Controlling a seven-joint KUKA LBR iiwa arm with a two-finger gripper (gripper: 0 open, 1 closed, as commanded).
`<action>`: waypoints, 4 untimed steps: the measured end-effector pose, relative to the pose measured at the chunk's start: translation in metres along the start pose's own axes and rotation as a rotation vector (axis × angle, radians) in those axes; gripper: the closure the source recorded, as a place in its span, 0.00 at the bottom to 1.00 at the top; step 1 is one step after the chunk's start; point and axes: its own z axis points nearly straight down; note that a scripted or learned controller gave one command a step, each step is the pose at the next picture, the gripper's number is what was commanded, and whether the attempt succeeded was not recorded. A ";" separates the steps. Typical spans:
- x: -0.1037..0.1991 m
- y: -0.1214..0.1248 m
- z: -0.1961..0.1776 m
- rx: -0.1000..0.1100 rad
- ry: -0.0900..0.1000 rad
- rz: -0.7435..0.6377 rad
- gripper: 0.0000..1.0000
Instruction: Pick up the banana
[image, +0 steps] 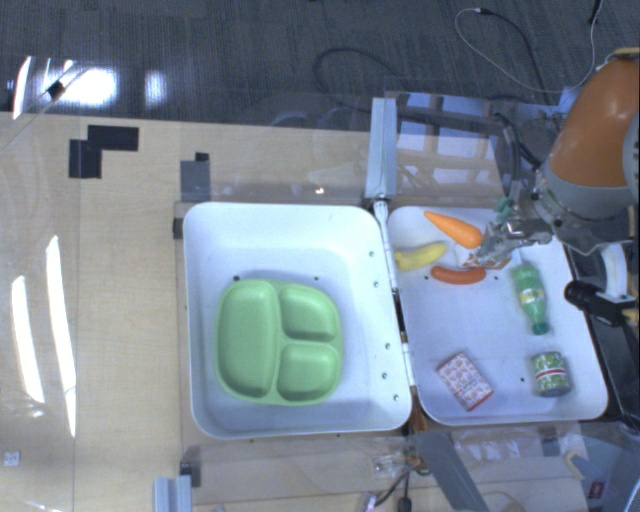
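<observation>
Snack box (464, 381) low | banana (420, 256) lies left-right, right end raised

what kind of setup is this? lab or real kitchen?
Most likely a robot lab bench, not a kitchen: two white bins fixed side by side, toy-like food such as a banana and carrot, and loose cables on the floor behind.

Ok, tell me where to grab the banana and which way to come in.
Grip the banana across its middle, coming straight down from above. It lies flat near the right bin's left wall, long axis roughly left-right, so the jaws should close across its narrow width. The carrot and sausage crowd its right end, so favour the left-centre.
</observation>
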 end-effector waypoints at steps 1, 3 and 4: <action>0.017 0.051 -0.019 0.006 -0.001 0.644 1.00; 0.052 0.036 0.047 0.006 0.001 0.343 0.00; 0.013 0.027 0.144 0.001 0.001 0.196 0.00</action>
